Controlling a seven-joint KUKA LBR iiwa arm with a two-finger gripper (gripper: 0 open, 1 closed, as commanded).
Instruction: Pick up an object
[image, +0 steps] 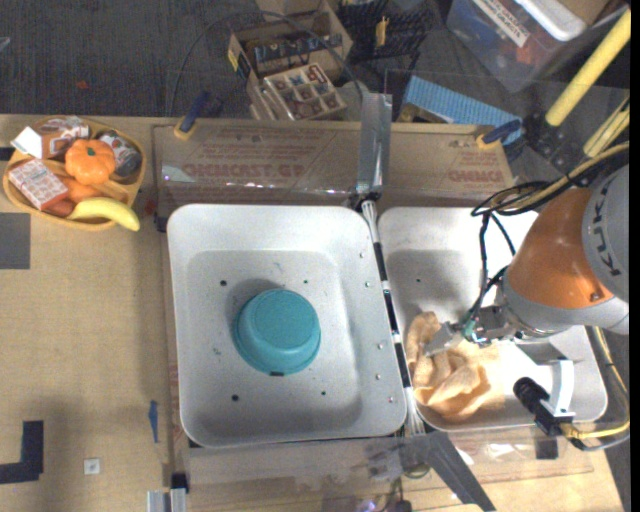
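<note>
Closest to the lens, a crumpled tan cloth (452, 376) is seen at 6 o'clock of the right bin (430, 240). The gripper (470, 330) is lowered onto its 12 o'clock edge; whether it is apart or together cannot be told. A teal bowl (278, 330) is placed upside down in the left bin (200, 250).

a pale wooden bench (80, 340) fills the lower left, bearing a shallow dish of toy fruit (72, 175) near its far corner. beyond the bench lies dark grey carpet (110, 50), strewn with a cardboard box of small items (295, 65), a blue ridged panel (445, 100) and a yellow pole (595, 60). light is even and soft
</note>
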